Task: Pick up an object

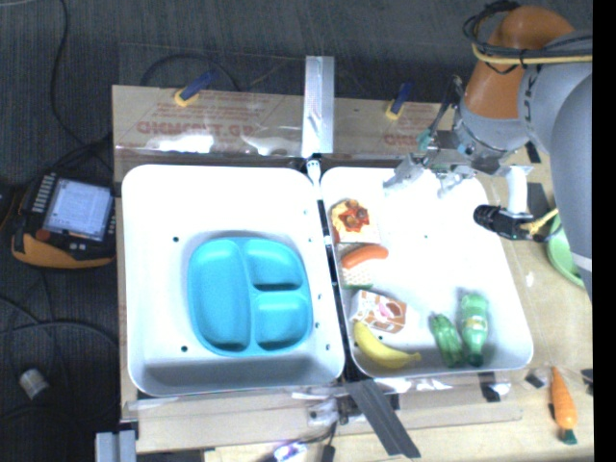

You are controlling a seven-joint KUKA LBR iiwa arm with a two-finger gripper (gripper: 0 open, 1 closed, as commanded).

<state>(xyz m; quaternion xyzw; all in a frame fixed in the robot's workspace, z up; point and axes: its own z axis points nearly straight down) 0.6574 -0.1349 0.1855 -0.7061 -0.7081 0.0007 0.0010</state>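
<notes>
Banana (pixel 383 348): front of right bin (pixel 500 258), left of green bottles (pixel 460 327).
Gripper (pixel 427 172): above right bin's rear edge, fingers spread, nothing held.
Blue tray (pixel 248 294): left of right bin.

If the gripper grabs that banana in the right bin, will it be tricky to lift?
Probably somewhat. The banana is curved and lies flat near the bin's front wall, so it may swivel or slide if pinched off-centre. Its skin looks smooth and glossy, likely slippery. It looks like a toy, so probably light and stiff.
</notes>
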